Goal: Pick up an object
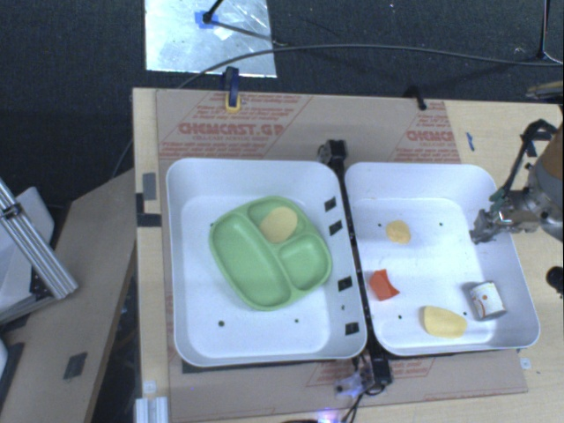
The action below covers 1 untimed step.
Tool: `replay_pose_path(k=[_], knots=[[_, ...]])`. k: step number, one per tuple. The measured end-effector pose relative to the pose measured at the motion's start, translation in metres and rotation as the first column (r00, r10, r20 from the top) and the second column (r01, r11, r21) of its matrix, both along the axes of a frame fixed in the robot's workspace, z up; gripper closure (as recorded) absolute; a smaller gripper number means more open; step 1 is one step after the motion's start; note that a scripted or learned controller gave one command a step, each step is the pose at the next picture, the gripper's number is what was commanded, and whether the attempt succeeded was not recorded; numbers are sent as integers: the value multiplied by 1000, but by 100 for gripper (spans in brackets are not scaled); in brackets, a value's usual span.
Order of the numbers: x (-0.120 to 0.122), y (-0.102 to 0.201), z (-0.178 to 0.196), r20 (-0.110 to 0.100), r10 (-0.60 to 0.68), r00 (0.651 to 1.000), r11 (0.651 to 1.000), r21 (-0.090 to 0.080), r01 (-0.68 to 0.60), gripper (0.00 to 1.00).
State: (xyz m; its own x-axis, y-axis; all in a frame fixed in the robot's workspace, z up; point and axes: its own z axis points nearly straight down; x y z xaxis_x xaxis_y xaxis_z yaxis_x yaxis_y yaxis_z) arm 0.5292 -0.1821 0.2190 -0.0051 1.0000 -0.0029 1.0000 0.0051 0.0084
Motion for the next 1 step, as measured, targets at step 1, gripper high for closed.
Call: replay_pose_path(k=[1], knots=[[2, 0, 54, 0, 0, 1000, 1000, 0, 0, 100]])
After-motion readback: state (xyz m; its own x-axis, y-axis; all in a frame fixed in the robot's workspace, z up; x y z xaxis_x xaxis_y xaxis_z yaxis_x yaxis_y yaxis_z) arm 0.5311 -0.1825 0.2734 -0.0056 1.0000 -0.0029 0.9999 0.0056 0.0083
